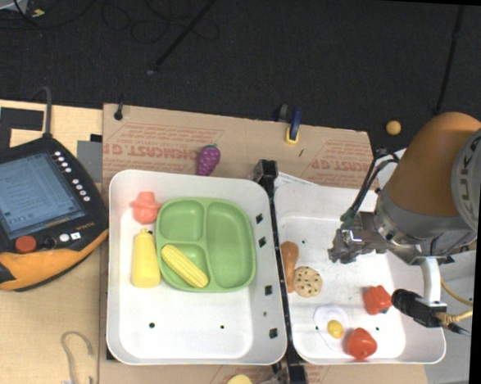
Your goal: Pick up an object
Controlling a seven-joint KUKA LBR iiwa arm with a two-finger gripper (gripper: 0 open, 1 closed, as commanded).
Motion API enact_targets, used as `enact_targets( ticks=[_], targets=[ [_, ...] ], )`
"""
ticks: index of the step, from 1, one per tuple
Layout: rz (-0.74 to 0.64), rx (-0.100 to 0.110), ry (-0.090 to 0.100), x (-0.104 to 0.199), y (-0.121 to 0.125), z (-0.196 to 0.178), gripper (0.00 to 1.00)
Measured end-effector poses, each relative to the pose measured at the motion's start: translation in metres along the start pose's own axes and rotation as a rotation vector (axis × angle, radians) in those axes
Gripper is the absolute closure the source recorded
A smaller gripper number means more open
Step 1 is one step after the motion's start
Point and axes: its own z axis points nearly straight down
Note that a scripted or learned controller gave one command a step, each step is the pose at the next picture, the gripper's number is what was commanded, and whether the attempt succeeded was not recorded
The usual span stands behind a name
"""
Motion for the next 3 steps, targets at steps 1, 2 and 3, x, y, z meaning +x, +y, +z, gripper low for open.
enact_targets(
  ticks=[1, 2, 3],
  targets=[
    [0.0, 0.001, 0.0, -0.001, 0.0, -0.023, 1.0],
    [-0.002, 0.0, 0.0, 0.015, 0.06, -0.018, 1.0],
    [0.0, 0.001, 0.0, 0.025, 0.083, -0.022, 1.0]
  ],
)
